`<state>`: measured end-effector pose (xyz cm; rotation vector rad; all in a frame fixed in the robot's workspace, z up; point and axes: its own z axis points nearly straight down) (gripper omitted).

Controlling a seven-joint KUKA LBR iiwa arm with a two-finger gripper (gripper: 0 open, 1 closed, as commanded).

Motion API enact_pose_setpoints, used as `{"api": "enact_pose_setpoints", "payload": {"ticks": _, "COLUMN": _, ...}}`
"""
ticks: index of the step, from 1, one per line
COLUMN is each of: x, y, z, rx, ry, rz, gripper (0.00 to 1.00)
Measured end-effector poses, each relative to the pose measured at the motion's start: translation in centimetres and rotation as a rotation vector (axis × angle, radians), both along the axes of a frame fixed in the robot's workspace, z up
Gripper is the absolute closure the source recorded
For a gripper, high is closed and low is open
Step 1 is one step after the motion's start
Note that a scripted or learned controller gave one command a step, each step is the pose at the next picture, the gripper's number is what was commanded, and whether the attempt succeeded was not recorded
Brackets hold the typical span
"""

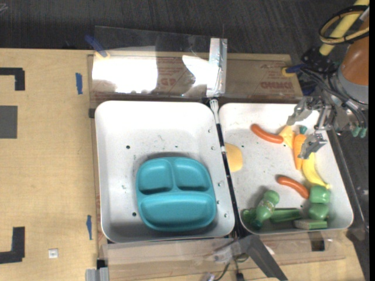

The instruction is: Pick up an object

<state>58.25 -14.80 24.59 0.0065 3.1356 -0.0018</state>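
Note:
My gripper [308, 129] hangs over the upper right part of the right bin [246, 119], its fingers apart and open. Directly under it lie a small orange carrot [300, 145] and a yellow banana [314, 173]; I see nothing lifted. An orange sausage [266, 134] rests to the left of the gripper. Lower in the bin lie a second orange sausage [293, 186], a green bottle-like toy [265, 207], a green block [320, 195] and a long green piece [290, 215].
A pale yellow disc [233, 157] leans at the right bin's left wall. The left bin [117, 122] holds a teal divided tray [174, 193]. A clear plastic sheet [155, 69] stands behind the bins. Cables [340, 28] hang at the upper right.

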Motion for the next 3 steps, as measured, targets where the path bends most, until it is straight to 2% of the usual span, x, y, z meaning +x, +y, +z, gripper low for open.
{"api": "enact_pose_setpoints", "payload": {"ticks": 1, "x": 0.8, "y": -2.8, "z": -14.9, "rx": 0.002, "ry": 0.005, "rz": 0.126, "gripper": 0.0}}
{"api": "enact_pose_setpoints", "payload": {"ticks": 2, "x": 1.9, "y": -3.9, "z": -15.8, "rx": 0.001, "ry": -0.004, "rz": 0.026, "gripper": 0.0}}
{"api": "enact_pose_setpoints", "payload": {"ticks": 3, "x": 2.3, "y": -3.9, "z": -14.3, "rx": -0.005, "ry": -0.02, "rz": 0.027, "gripper": 1.0}}
